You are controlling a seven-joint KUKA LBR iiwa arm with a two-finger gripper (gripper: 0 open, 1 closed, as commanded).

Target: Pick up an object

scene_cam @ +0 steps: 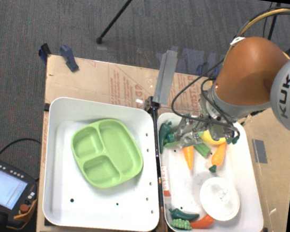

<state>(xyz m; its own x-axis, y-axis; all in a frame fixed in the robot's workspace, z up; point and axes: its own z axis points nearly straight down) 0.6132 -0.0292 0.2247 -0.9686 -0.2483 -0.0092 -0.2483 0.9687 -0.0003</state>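
My gripper (184, 136) hangs low over the upper left part of the right bin (251, 181), under the arm's orange band. Just below it lies a small orange carrot (188, 157). To its left is a dark green toy vegetable (164, 132). To its right sit a yellow banana-like toy (212, 139), a green piece (202, 150) and a second orange carrot (218, 155). I see nothing held by the gripper.
A white round dish (220, 199) sits in the right bin's lower half, with a green toy (183, 217) and an orange toy (203, 221) at the front edge. The left bin (55, 180) holds a light green divided plate (107, 152).
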